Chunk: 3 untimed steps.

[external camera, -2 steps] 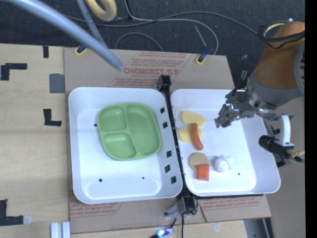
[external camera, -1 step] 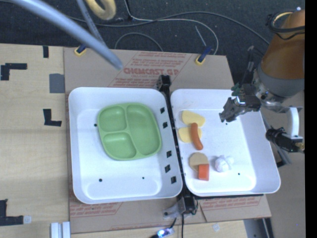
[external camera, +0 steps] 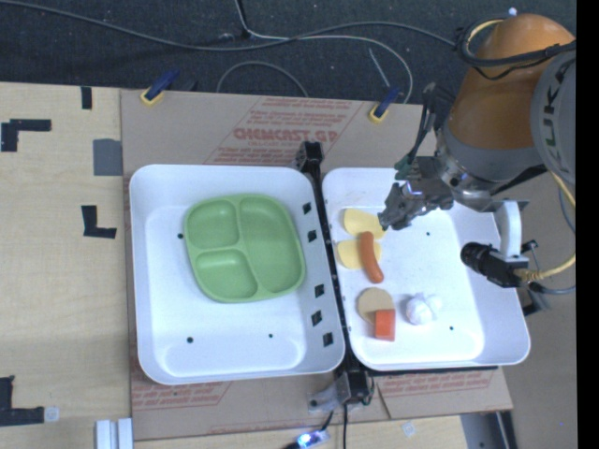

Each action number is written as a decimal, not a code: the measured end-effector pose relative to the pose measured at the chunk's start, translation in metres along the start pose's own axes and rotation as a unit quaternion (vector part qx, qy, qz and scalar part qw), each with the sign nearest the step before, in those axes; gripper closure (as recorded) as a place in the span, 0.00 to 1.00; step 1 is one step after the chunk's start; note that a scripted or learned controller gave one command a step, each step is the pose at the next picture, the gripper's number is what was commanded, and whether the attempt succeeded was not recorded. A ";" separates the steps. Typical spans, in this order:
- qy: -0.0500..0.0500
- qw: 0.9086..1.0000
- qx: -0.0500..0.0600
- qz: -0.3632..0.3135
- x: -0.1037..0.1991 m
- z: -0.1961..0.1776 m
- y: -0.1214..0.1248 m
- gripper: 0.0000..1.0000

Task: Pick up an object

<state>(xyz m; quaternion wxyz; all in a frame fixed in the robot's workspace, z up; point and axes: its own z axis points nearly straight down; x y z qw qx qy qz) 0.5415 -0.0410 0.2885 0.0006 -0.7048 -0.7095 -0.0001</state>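
We are hovering the tool (external camera: 391, 215) just right of the yellow piece (external camera: 359, 222) in the right bin (external camera: 487, 344), apparently in the approach step; we cannot tell how the tool is set. The hot dog (external camera: 371, 256) is lying just below that yellow piece. Next we are needing a short descent, minding the divider wall left of it; open floor is lying to its right.

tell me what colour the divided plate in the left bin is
Light green plate, seen best in the camera view.
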 end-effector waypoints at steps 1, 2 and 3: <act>0.000 1.000 0.002 0.001 0.047 0.022 0.003 1.00; 0.000 1.000 0.001 0.000 0.095 0.025 0.008 1.00; 0.000 1.000 0.001 0.000 0.140 0.030 0.008 1.00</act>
